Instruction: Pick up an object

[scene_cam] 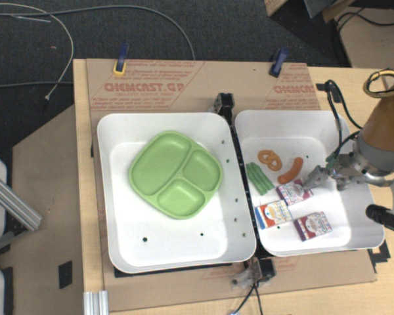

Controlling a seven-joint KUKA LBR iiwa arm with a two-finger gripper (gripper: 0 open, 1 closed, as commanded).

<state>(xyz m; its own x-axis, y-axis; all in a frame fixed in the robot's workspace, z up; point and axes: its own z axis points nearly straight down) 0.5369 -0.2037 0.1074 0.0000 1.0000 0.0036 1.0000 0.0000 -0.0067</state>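
Nothing is lifted yet: your tool (313, 178) hangs low at the frame's right, just beside the small purple-and-white packet (293, 193) in the right white bin (281, 121). You cannot tell how it is set, and the grasp and lift are left.

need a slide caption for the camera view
Claw hovers by small packet in right bin; green divided plate in left bin.
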